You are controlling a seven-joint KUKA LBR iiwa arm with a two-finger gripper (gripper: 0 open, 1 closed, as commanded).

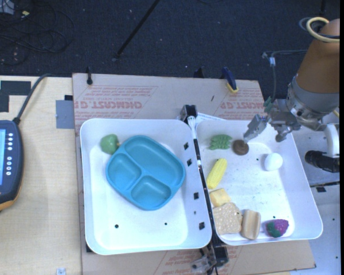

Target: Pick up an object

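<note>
My gripper (pixel 268 130) hangs over the far right part of the right bin (pixel 301 193), its two fingers spread open with nothing between them. Just left of and below one fingertip lies a brown round object (pixel 240 148). A white egg (pixel 272 161) rests a little nearer than the gripper. A green leafy piece (pixel 221 141) and a yellow corn cob (pixel 217 172) lie to the left in the same bin. At the near end are a yellow block (pixel 219 197), a cracker (pixel 226 217), a bread roll (pixel 250 224) and purple grapes (pixel 277 228).
The left bin (pixel 97 211) holds a blue divided plate (pixel 145 171) and a green round fruit (pixel 109 144) at its far left corner. The divider between the bins (pixel 198 176) carries black clips. A teach pendant (pixel 3 159) lies at the far left.
</note>
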